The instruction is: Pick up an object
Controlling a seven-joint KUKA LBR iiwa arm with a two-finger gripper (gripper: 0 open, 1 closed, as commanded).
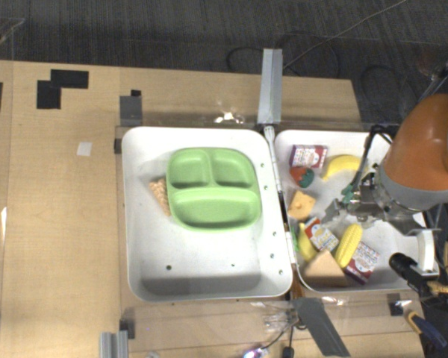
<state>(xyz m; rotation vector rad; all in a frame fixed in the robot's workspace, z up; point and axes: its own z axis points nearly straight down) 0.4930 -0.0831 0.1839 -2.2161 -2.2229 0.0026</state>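
Corn cob (349, 245) just below gripper (342, 209), right bin (381, 282)

Print on the maroon carton (308, 156) and small packets (322, 239) is too blurred to read.

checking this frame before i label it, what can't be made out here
- Gripper, camera view: its fingers are too small and blurred against the toys to read.
- Cracker-like item in the left bin: partly hidden under the green tray.
- Maroon packet in the right bin: print too small to read.
- Arm: cut off by the right edge.
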